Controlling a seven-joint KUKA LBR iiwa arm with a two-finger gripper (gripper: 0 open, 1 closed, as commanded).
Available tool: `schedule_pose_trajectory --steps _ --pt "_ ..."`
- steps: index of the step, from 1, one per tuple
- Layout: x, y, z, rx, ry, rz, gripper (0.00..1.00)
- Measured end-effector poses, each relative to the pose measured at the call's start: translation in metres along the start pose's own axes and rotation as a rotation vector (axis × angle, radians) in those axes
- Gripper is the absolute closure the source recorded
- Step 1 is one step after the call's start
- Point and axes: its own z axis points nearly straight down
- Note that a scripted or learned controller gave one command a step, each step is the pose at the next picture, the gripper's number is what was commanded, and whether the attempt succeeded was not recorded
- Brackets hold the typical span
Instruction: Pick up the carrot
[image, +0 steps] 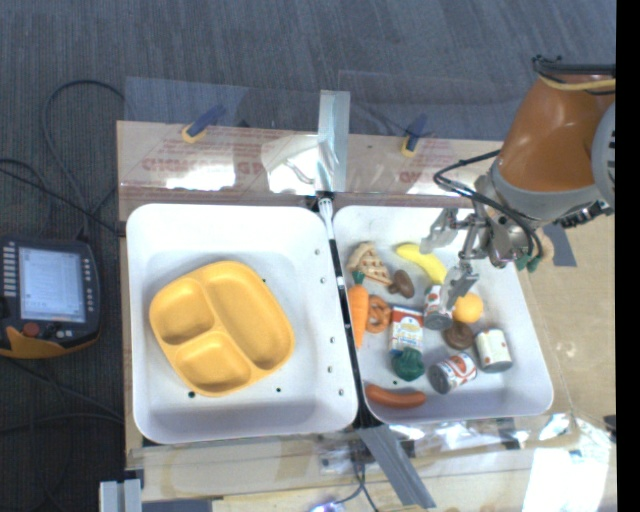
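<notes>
Fingers of the gripper hang apart, clamping nothing, above the right bin near the banana; the carrot lies against that bin's left wall, well apart, so untouched.

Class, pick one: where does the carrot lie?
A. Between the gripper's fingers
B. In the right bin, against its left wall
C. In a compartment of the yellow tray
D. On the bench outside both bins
B: the carrot lies lengthwise along the left wall of the right bin, beside the pretzel.
</notes>
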Motion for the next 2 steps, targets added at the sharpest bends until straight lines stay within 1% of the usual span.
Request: schedule_pose_trajectory --steps 1,2 --pt "0.01 -0.05 -0.004 0.0 -0.002 -0.104 0.0" --pt "-0.006 -0.09 0.094 -0.004 0.009 0.076 0.0"
